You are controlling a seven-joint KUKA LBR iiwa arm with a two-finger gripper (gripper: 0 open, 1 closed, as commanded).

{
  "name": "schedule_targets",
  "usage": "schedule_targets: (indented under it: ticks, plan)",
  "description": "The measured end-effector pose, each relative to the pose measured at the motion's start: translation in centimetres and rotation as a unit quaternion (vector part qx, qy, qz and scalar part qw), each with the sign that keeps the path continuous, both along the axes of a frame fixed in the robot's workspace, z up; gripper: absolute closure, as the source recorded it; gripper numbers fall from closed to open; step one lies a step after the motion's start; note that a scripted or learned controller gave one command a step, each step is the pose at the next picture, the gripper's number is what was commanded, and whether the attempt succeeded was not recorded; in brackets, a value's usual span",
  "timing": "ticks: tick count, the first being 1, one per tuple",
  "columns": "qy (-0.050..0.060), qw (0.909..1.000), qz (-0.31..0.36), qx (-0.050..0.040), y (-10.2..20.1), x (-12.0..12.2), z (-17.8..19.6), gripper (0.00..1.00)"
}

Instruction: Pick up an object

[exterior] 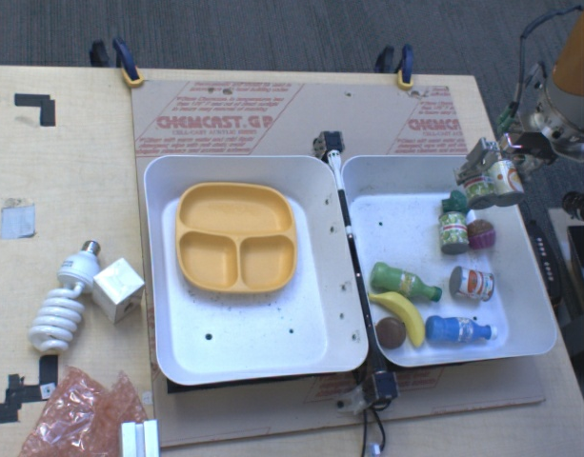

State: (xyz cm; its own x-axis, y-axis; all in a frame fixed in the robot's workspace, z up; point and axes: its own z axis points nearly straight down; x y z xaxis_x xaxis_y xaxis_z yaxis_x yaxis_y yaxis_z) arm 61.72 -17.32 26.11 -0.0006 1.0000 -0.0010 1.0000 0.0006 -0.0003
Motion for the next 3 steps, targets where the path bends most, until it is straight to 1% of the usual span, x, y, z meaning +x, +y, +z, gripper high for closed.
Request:
schedule_targets:
  ticks: [1, 2, 3]
  plan:
    - [0.000, 1.0000, -0.001, 0.0003, -4.0, -7.7, -8.8, 0.00]
    - [-0.007, 1.0000, -0.001, -0.0029, -2.1, -11.0, -13.1, 0.00]
    - [0.003, 1.0000, -0.001, 0.0014, -1.8, 4.2, -16.4, 0.00]
